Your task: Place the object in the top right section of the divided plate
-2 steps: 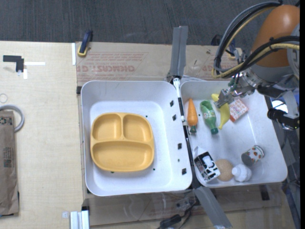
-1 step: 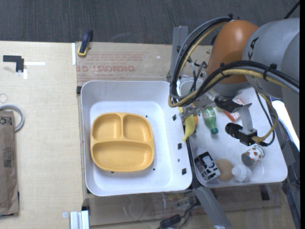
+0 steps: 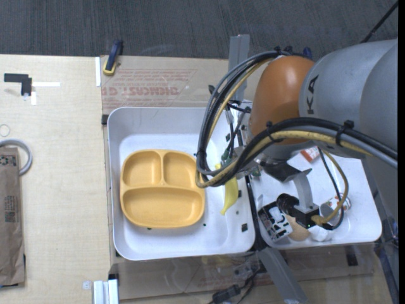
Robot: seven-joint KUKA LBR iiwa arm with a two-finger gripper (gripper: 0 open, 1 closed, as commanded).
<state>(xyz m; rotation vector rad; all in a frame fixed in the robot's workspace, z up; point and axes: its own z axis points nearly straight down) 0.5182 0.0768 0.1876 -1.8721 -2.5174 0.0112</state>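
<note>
My divided plate (image 3: 163, 190) sits bare; nothing placed yet. A yellow object (image 3: 230, 196) lies just right of it. I can't tell the pincer's state.

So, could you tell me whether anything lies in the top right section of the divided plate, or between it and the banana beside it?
Nothing visible does: the top right section of the yellow plate lies bare, and only white bin floor separates it from the banana to its right.

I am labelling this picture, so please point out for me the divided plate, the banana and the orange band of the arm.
divided plate (image 3: 163, 215): camera view, floor of its large section.
banana (image 3: 230, 196): camera view, middle of its body.
orange band (image 3: 281, 87): camera view, its upper face.
</note>
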